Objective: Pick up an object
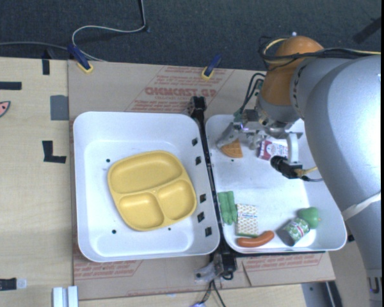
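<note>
Two white bins sit side by side on the bench: the left bin point(89, 190) holds a yellow divided tray point(152, 189), and the right bin point(320, 197) holds the small items the arm may pick from. The gripper point(246, 135) hangs over the far end of the right bin, low among the clutter there, and whether it is spread, closed or grasping anything cannot be told at this slant.

Just beside the gripper, on the side nearer the divider, lies an orange wedge-shaped piece point(231, 149), and that looks like the likeliest thing for this try. A red-and-white packet point(271, 149) lies just beside it on the other side.

To do the step well, the arm should probably centre itself over the wedge before going down, keeping clear of both the packet and the bin's divider wall, and close only once the piece sits squarely between the contact surfaces.

The wedge's long axis seems to run roughly across the bin, from divider toward packet, with its narrower end apparently pointing at the divider; the view is too coarse to be sure. A grasp across the short width would seem safest.

Well apart, at the near end, lie a green strip point(226, 207), a patterned sachet point(247, 219), a toy sausage point(255, 239) and a small green-topped bottle point(299, 228).
</note>
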Controlling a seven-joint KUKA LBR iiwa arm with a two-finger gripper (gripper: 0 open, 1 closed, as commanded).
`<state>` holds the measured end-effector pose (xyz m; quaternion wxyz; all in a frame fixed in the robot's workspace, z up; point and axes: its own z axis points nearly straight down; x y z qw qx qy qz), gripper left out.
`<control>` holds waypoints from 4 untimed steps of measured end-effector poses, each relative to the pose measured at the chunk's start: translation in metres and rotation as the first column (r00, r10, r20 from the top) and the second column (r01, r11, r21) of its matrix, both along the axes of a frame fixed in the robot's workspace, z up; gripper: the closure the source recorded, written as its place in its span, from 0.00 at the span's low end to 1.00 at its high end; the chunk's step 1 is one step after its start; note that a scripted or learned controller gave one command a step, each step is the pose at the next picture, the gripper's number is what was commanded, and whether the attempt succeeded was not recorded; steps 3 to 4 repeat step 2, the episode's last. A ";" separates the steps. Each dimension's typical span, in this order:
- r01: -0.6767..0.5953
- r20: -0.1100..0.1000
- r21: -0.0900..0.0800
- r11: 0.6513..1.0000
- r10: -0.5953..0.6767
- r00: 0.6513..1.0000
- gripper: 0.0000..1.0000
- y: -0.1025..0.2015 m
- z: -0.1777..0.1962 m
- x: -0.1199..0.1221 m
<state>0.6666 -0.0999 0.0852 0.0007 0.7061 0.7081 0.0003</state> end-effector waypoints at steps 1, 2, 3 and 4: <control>0.000 -0.002 -0.004 1.000 0.000 1.000 1.00 -0.001 0.009 0.000; 0.001 0.002 0.000 1.000 -0.001 1.000 1.00 0.050 0.163 -0.074; 0.001 0.002 0.000 1.000 -0.001 1.000 1.00 0.050 0.163 -0.074; 0.001 0.002 0.000 1.000 -0.001 1.000 1.00 0.050 0.163 -0.074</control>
